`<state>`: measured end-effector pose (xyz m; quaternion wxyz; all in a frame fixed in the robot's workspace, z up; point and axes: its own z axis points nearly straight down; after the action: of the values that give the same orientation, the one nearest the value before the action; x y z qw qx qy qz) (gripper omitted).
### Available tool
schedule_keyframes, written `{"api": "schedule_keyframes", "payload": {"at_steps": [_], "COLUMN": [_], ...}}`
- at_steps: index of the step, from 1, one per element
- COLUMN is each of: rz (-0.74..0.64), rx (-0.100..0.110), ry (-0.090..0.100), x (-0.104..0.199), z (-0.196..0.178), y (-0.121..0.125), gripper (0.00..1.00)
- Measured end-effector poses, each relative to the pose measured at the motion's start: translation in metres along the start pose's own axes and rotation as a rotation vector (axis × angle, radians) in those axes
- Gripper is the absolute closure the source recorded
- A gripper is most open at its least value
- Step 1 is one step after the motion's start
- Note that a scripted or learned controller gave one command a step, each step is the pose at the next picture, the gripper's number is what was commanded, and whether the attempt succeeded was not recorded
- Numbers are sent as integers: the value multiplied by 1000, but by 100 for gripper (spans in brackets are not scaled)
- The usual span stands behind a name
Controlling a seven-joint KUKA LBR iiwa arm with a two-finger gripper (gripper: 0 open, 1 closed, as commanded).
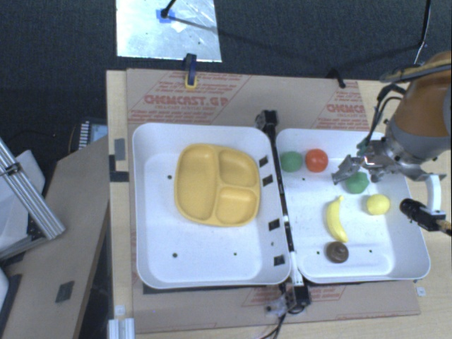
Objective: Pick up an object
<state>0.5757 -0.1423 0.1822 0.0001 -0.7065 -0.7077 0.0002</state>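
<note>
My gripper hangs over the back right part of the right bin, its fingers open. A green round object lies right under its fingertips and is partly covered by them; nothing is held. In the same bin lie a green ball, an orange-red ball, a yellow lemon, a banana and a brown round object.
The left bin holds a yellow divided plate. A black clip-studded divider runs between the bins. The arm's grey and orange body looms over the right bin's far right corner.
</note>
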Motion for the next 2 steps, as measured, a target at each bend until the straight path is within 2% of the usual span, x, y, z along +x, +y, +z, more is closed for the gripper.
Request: {"api": "schedule_keyframes", "payload": {"at_steps": [1,2], "rz": [-2,1], "rx": [0,1], "ry": [0,1], "x": [6,7], "z": [58,100], "y": [7,7], "gripper": [0,0]}}
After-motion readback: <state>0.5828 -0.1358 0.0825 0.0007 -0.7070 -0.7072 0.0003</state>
